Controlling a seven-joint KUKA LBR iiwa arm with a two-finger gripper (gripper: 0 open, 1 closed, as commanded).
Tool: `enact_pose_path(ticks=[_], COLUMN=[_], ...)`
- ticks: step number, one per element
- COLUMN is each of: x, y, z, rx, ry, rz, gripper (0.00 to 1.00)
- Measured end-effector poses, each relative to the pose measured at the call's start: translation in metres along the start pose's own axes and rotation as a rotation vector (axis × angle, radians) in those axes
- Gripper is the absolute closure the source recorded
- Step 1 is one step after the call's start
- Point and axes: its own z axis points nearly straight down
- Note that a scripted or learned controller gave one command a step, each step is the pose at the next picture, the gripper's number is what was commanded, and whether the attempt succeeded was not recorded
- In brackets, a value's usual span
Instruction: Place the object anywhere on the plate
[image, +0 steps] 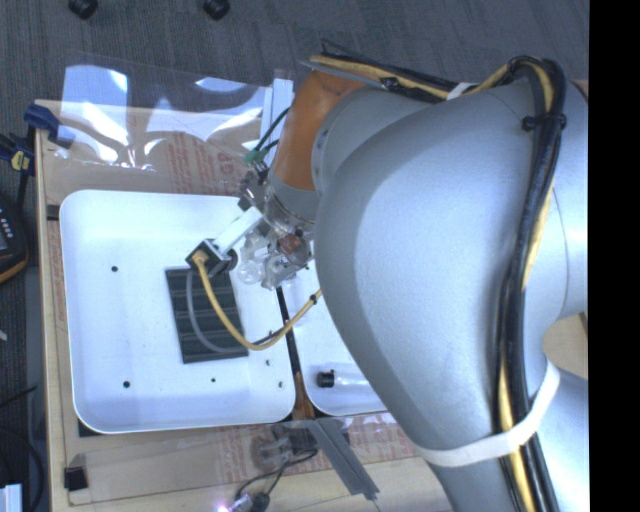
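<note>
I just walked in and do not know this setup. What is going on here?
The grey arm reaches in from the right. Its gripper hangs over the left bin, beside a dark ribbed slab, probably the plate, lying flat there. A small black object lies in the right bin, apart from the gripper. Whether it holds anything is unclear.

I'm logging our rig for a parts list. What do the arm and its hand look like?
The arm is bulky, rounded, smooth grey, with an orange band above the wrist. Black and yellow cables run along it, cinched by a white strap. The hand is small and pale.
</note>
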Motion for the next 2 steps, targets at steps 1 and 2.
enact_pose_path(ticks=[1, 2], x=[0.009, 0.033], y=[0.026, 0.033], z=[-0.01, -0.028], rx=[-0.003, -0.011], ry=[0.027, -0.005], rz=[0.254, -0.141], gripper=[1.0, 1.0])
